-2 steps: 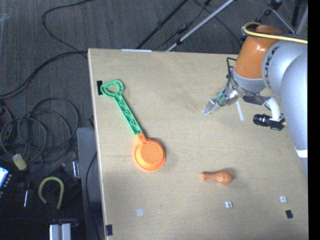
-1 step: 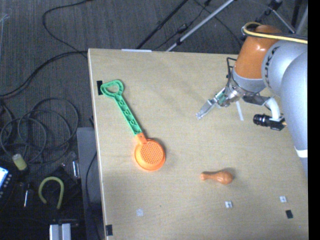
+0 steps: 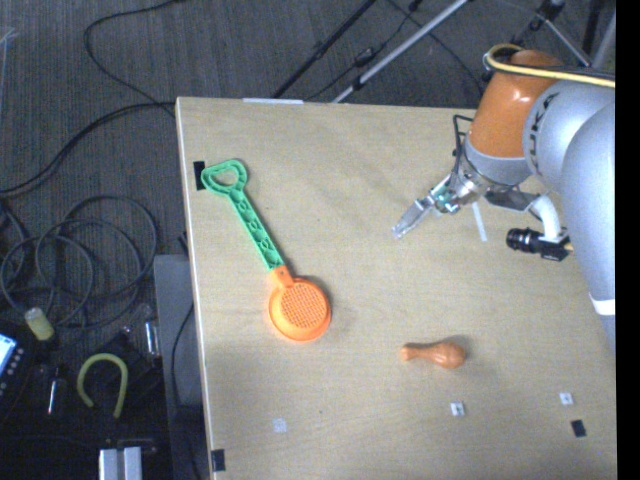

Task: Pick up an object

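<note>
A strainer with a green handle (image 3: 250, 218) and a round orange head (image 3: 299, 309) lies slantwise on the left part of the pale wooden surface (image 3: 360, 158). A small orange gourd-shaped piece (image 3: 436, 353) rests near the front, right of the strainer head. My gripper (image 3: 440, 228) hangs at the right, above and behind the gourd piece, apart from both objects. It is open: one finger (image 3: 408, 222) points down-left, the other (image 3: 480, 224) is a short pale sliver, and only bare surface lies between them.
The grey arm with its orange band (image 3: 510, 108) fills the upper right. Small dark and white markers (image 3: 457, 408) dot the front right. Cables (image 3: 80, 248) and stand legs (image 3: 420, 28) lie on the floor beyond the left and back edges.
</note>
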